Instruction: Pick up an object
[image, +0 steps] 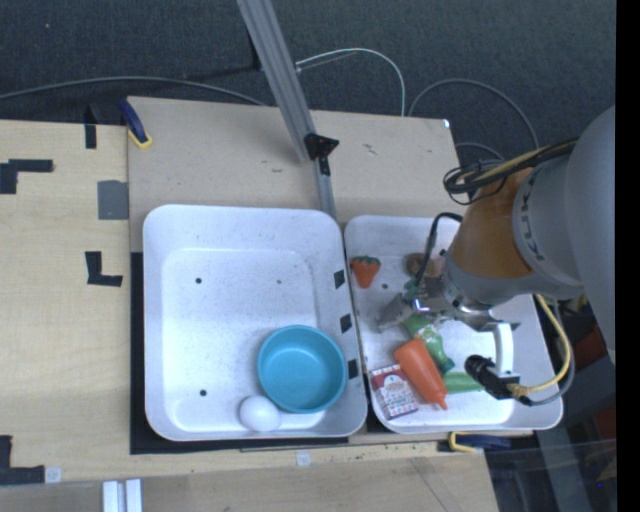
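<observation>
We saw a light wooden bench (60, 300) carrying two shallow white bins side by side. The left bin (175, 235) sat flush against the right bin (385, 235), both on a paler board (220, 150) over the benchtop. Black tape marks (98, 270) and a grey patch (113, 198) lay on the bare wood at left.

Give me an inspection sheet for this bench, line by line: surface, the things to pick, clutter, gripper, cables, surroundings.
Surface: wooden bench bearing a left bin and a right bin, side by side.
Job's things: blue bowl and white ball in the left bin; strawberry, carrot and red packet in the right bin.
Clutter: black tape marks on the bench.
Gripper: gripper low over the right bin, above the carrot; finger state unclear.
Cables: black and yellow cables on the arm; thin wires behind the bench.
Surroundings: dark floor, grey pole.
</observation>
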